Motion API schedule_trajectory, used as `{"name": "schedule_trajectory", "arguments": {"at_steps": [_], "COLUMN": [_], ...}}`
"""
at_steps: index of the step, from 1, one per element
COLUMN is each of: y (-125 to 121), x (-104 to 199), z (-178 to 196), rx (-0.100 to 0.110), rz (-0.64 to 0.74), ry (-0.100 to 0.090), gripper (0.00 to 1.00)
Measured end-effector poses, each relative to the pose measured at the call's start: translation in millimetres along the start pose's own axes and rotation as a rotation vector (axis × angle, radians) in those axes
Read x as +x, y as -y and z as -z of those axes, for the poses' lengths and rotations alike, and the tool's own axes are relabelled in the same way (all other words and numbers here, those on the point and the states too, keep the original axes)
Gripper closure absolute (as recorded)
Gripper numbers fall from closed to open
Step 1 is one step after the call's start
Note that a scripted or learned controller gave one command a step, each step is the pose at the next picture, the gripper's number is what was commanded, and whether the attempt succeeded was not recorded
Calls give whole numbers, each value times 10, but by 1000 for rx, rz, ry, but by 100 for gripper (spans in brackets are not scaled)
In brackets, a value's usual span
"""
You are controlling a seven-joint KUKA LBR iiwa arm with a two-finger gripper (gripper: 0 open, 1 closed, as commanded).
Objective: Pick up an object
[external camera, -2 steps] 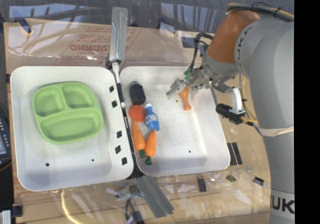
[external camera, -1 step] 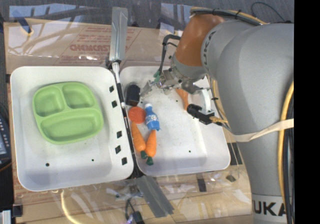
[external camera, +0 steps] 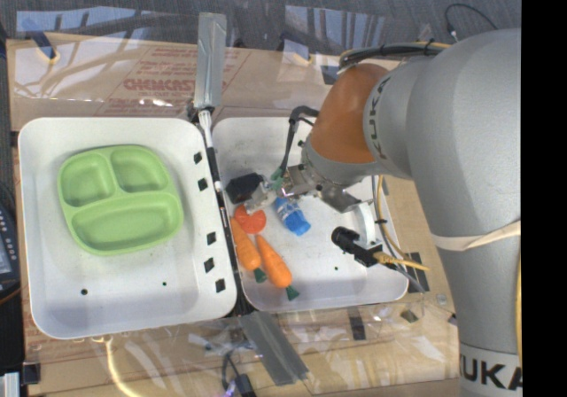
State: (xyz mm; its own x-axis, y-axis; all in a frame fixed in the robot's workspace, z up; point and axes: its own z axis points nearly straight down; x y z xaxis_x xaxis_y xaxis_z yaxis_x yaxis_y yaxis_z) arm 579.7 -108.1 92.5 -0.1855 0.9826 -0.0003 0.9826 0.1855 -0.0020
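Arm [external camera: 461,165] is looming over rt bin [external camera: 266,134]; gripper [external camera: 282,194] state: can't tell. Blue obj [external camera: 293,217] at its 5 o'clock; advising centering before descending.

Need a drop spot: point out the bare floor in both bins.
Left bin: bare along the near edge and the left side around the green divided plate. Right bin: crowded left-centre with two carrots, a blue bottle and the gripper; small bare patch near-right.
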Motion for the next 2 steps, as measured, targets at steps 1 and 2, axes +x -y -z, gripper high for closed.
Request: {"name": "schedule_trajectory", "arguments": {"at_steps": [1, 2], "y": [-6, -347], "x": [4, 278], "z": [101, 996], "rx": [1, 0], "rz": [5, -198], "ry": [0, 0], "gripper": [100, 100]}}
